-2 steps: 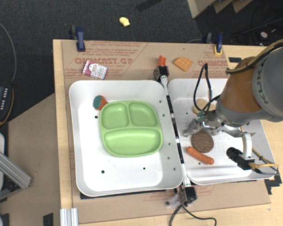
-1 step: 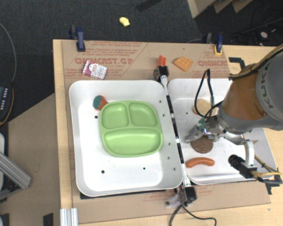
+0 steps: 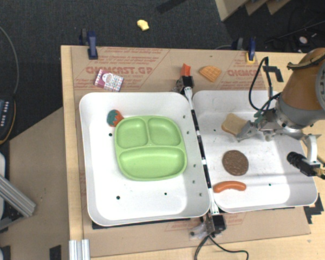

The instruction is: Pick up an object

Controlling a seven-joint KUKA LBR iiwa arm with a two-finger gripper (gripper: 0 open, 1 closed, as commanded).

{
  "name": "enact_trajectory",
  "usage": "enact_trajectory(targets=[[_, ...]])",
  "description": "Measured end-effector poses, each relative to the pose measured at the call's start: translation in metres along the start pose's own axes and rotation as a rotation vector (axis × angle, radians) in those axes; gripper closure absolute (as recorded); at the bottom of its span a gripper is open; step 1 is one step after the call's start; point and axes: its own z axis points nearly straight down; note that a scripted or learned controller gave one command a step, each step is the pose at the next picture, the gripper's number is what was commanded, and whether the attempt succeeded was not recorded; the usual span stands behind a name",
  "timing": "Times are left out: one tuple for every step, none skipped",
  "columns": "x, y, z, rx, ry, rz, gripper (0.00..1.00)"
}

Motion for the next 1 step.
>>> enact_trajectory(targets=[[0.0505,0.0373,-0.0102,0.002,0.005,-0.009,0.0]])
